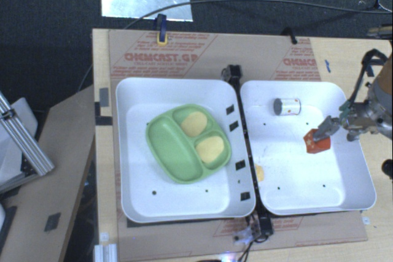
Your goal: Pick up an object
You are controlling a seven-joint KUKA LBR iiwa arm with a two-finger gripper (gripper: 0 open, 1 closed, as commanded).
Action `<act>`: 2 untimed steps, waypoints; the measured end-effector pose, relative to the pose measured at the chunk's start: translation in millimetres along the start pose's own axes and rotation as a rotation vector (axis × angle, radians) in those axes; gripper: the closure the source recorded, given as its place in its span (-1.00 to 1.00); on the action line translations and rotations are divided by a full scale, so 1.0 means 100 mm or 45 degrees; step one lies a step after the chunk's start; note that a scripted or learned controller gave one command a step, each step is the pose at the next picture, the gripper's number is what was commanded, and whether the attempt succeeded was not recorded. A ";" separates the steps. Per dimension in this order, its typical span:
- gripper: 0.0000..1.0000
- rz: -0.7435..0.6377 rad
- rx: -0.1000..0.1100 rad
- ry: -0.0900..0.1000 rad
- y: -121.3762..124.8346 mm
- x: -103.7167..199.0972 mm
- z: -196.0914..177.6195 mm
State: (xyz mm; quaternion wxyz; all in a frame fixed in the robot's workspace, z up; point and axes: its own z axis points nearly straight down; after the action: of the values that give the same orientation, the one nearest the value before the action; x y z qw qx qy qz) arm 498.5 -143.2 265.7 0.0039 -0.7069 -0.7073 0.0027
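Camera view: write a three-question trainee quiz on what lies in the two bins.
1. True or false: the green divided plate lies in the left bin.
2. Which thing in the right bin lies nearest the gripper? A) the grey-and-white cylinder B) the red object C) the small yellow piece by the divider
3. Fill in: the plate's two small compartments each hold a ____ lump.

Key: 1 true. 2 B; the view does not settle whether it is gripped. 3 yellow.
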 end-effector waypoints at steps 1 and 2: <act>-1.00 -0.004 -0.015 -0.003 0.02 0.00 -0.05; -1.00 -0.001 -0.008 -0.001 0.01 0.04 0.57</act>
State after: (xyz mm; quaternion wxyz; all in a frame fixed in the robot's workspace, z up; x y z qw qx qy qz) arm 498.5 -139.3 209.0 0.0016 -0.7065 -0.7077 0.0008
